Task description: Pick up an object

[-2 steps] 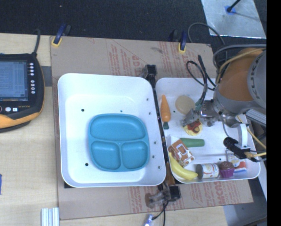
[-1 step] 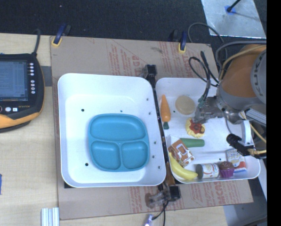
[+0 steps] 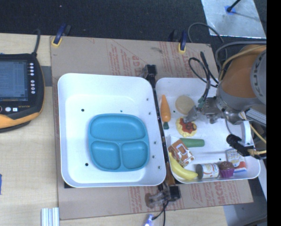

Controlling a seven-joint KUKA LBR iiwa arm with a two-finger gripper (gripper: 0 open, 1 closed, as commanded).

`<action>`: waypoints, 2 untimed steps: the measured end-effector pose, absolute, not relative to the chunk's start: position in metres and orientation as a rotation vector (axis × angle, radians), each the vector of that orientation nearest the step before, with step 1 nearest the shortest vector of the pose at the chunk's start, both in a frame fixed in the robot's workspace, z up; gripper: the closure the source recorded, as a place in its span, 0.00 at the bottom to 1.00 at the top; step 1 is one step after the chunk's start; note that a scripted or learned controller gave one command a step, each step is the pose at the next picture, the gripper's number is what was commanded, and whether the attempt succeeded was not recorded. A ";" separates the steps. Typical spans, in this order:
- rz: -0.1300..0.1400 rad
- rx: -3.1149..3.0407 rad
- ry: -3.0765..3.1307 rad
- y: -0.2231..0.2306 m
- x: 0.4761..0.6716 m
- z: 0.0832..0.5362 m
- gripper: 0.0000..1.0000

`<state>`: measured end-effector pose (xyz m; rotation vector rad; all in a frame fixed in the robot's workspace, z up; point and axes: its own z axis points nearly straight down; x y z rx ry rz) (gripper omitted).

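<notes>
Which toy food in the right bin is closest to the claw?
The pizza slice, red and yellow, directly under the claw. The carrot, green cucumber and banana all lie farther off.

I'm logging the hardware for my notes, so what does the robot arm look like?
The arm is rounded grey metal with a broad orange band above the wrist. Black cables loop beside it. Its hand is small, dark metallic, with a white bracket nearby.

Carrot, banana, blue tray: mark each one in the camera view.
carrot (image 3: 164,109), camera view, middle of the orange body.
banana (image 3: 180,170), camera view, middle of the yellow curve.
blue tray (image 3: 117,127), camera view, floor of the large upper compartment.
</notes>
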<state>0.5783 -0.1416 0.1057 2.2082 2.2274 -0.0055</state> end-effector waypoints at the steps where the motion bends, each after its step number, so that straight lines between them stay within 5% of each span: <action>1: 0.005 2.209 2.220 -0.098 0.558 0.096 0.00; 2: 0.009 2.205 2.225 -0.098 0.559 0.108 1.00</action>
